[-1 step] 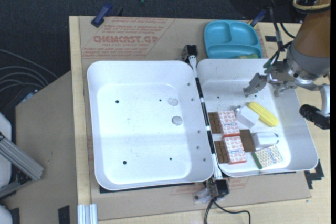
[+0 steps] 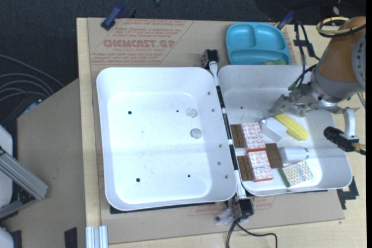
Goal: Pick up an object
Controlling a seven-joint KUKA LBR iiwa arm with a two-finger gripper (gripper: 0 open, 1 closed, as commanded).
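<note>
Left bin (image 2: 116, 90) open; right bin (image 2: 250, 81) crowded along its front.

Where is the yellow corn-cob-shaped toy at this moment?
The yellow corn-cob-shaped toy lies in the right-hand white bin, toward its middle, right beside a small white block and just below the gripper.

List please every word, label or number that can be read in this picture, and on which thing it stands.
"CHEMCAST GP": red print, repeated, on the brown board under the bins.
Printed cards in the right bin: patterned, too small to read.
Nothing else carries readable text.
</note>
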